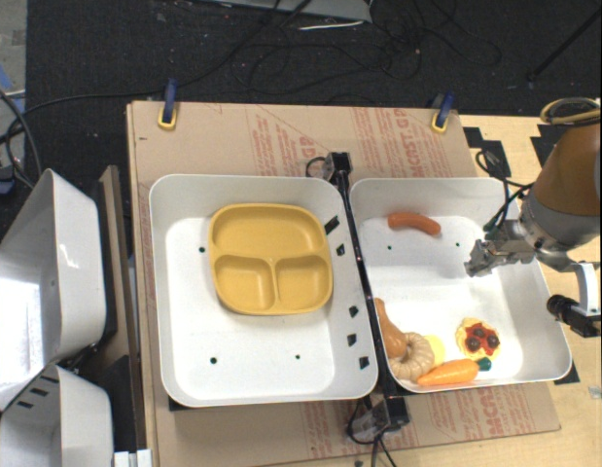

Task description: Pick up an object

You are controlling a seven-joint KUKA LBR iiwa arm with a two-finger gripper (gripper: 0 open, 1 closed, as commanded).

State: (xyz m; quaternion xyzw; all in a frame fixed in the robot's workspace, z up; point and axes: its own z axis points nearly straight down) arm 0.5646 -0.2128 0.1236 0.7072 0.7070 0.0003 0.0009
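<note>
— Looking down at the right bin (534, 305), where's the gripper (478, 260) sitting?

— Over the upper right part of it, near the right wall. Its dark fingertips hang above bare white floor, and nothing is between them. How far apart they stand, I can't make out from here.

— Any room around it?

— Plenty. The middle of that bin is open floor. The sausage (414, 223) lies up near the far wall, to the left of the gripper and clear of it. Everything else is crowded along the near edge: a croissant-like pastry (409, 351) against the left wall, a carrot (447, 372) just beside it, and a small round pizza piece (478, 338) a little further right.

— And the other side?

— The left bin (184, 261) holds a yellow divided plate (271, 258), well apart from the arm. The two bins touch along a dark seam with black clips. Cables trail across the dark floor beyond the bench.
</note>
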